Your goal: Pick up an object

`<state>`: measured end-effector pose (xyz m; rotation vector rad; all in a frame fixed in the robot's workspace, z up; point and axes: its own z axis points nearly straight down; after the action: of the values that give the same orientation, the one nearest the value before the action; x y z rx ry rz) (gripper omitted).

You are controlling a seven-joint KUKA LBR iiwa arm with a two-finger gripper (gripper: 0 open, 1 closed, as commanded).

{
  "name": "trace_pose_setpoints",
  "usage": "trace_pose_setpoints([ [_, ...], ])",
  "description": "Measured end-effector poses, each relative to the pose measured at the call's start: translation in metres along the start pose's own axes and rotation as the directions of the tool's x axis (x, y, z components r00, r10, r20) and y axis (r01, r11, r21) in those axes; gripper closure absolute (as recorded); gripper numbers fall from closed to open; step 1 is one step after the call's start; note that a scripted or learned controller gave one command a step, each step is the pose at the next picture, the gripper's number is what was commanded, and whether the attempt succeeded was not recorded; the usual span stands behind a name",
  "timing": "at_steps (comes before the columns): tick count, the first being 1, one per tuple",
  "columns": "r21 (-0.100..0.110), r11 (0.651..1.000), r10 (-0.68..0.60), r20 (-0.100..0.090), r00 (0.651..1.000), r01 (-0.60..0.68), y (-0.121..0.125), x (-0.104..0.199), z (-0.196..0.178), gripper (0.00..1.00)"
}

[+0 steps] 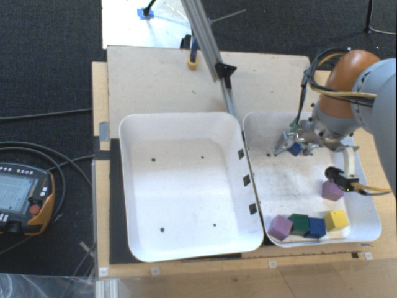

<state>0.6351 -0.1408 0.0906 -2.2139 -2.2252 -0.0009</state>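
Observation:
My gripper (295, 145) hangs over the back part of the right bin (282, 182), below the grey arm's orange band. A small blue block (295, 148) sits between its silver fingers (283, 145), which are shut on it. I cannot tell whether the block is off the bin floor. Loose in the same bin lie a purple block (332, 190) at the right and, along the front wall, a row of purple (280, 226), green (299, 222), blue (316, 228) and yellow (337, 220) blocks.
The left bin (127, 166) lies beside the right one, their rims touching in the middle. A slanted grey pole (205, 36) crosses the back of the bench. A teach pendant (22, 197) lies on the floor to the left.

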Motion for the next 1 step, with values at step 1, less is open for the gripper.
trace_pose_setpoints([
  [1, 0.005, 1.000, -0.003, 0.002, 1.000, 0.003, 0.0547, -0.0082, -0.0013, 0.00],
])
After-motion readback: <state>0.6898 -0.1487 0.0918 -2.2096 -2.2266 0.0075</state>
